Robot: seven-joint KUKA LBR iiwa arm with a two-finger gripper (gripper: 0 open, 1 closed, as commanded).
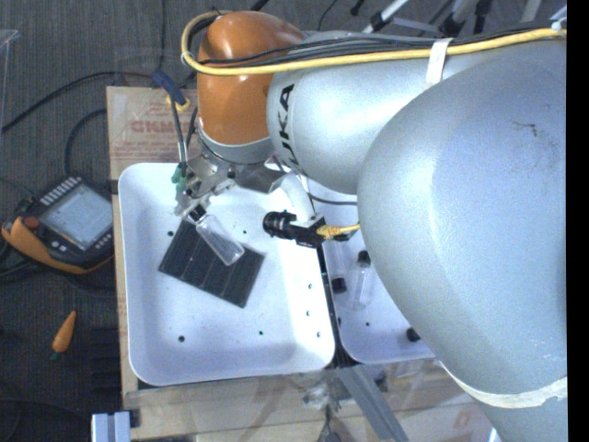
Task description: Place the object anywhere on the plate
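The gripper (193, 201) sits low so the clear tube (223, 245) rests on the plate (196, 270); I cannot tell if the jaws are apart or together.

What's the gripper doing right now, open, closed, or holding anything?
Gripper: over the dark plate in the left bin, by a clear object; open or closed cannot be told.

Dark grey carpet floor (55, 53) surrounds the worktop (138, 122); black cables cross it at 11 o'clock, a handheld control pendant (64, 224) lies at 9 o'clock.
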